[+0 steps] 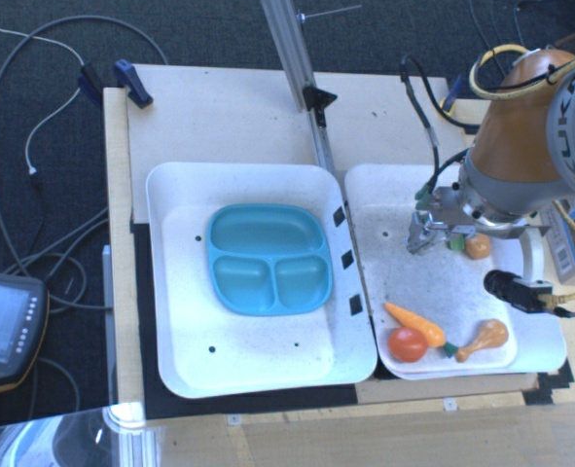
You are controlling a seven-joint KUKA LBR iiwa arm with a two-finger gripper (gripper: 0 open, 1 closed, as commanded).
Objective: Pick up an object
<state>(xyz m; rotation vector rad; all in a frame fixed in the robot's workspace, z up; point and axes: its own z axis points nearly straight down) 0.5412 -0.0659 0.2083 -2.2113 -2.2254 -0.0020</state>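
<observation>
My gripper [421,237] hangs over the upper middle of the right bin [384,188], its metal fingers pointing down with nothing visible between them. A small orange-tan piece [477,248] lies just right of the gripper, partly under the wrist. Near the bin's front edge lie a carrot [413,320], a red tomato [408,344] touching it, and a tan drumstick [485,338] to their right. The left bin [170,261] holds a blue divided plate [269,259].
A slanted metal pole [292,42] runs from the top down to the gap between the bins. Cables lie on the dark floor at left, and a blue clamp [132,83] sits at the bench's far left corner.
</observation>
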